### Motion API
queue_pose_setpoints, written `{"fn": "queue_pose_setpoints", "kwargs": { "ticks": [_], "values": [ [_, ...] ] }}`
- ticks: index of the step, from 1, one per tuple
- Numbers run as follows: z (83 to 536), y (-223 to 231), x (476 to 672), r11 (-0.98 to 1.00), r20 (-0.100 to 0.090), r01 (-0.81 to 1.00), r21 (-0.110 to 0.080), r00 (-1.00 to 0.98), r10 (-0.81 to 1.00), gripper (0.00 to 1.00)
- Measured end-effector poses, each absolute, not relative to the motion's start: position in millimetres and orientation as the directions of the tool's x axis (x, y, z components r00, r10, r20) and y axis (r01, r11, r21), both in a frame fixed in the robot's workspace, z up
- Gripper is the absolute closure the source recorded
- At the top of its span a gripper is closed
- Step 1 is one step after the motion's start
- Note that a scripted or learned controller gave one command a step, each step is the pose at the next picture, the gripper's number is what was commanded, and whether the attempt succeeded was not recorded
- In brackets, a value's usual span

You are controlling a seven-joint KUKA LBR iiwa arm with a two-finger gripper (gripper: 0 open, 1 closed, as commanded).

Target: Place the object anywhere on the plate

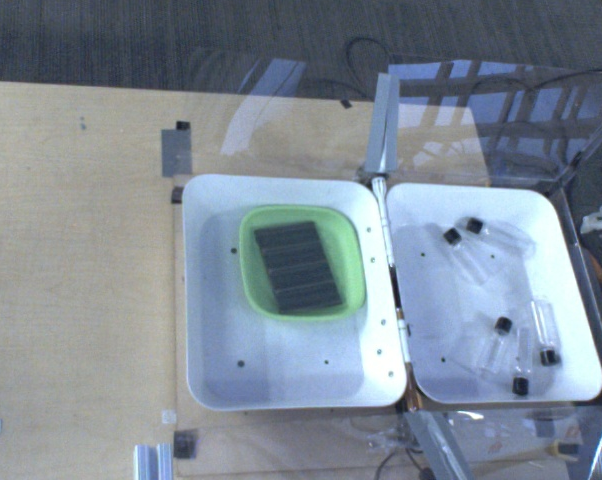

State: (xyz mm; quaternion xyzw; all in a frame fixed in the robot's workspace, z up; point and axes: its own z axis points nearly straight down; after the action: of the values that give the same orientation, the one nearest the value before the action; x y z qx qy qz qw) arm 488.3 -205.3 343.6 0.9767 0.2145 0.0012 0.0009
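Observation:
A square lime-green plate (352, 268) sits in the upper middle of the left white bin (213, 368). On the plate lies a flat, dark grey ridged block (298, 266), slightly turned, which covers most of the plate's centre. In the right white bin (431, 298) lie several small clear vials with black caps. Two of them (464, 238) are near its upper left, and the others (541, 333) are scattered toward its lower right.
A grey metal post (383, 128) stands behind the seam between the bins. Cables and a metal frame (581, 158) crowd the back right. The light wooden bench (71, 268) stretches to the left, with small dark brackets (177, 151) near the left bin's corners.

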Motion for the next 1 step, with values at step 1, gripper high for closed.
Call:
{"fn": "queue_pose_setpoints", "kwargs": {
  "ticks": [1],
  "values": [
    [349.8,-205.5,488.2,-0.809,0.002,0.587,0.004,0.809,0.587,0.00]
  ]
}}
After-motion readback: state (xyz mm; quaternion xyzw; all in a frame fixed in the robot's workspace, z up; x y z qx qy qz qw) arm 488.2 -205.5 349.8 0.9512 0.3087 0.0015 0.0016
